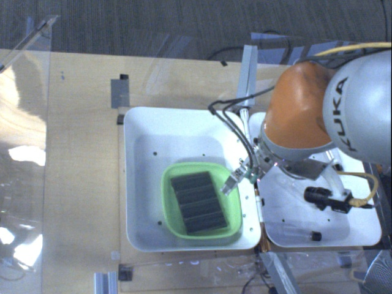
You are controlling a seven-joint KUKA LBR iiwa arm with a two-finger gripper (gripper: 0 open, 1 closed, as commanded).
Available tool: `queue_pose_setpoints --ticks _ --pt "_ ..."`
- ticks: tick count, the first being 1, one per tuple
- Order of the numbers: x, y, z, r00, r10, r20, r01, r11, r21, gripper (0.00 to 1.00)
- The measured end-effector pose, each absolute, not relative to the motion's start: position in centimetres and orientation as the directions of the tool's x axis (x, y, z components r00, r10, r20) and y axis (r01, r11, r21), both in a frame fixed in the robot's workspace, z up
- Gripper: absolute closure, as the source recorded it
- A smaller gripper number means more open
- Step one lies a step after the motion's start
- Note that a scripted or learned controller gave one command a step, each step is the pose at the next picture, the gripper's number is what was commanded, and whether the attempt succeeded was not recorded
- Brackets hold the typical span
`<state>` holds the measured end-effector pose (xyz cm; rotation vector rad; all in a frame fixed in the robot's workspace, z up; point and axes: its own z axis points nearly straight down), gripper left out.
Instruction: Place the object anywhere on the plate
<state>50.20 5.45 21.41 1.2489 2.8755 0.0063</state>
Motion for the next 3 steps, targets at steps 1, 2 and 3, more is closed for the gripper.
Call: queue_pose_setpoints --ticks 1,2,3 --pt "50.4 5.6 22.6 -0.684 0.729 -0.008 0.729 0.684 0.013 1.00" --pt "48.9 7.2 18.5 -0.739 0.674 -0.003 0.674 0.739 0.005 1.00" --pt "48.9 7.2 18.5 -0.739 0.674 -0.003 0.674 0.739 0.005 0.00"
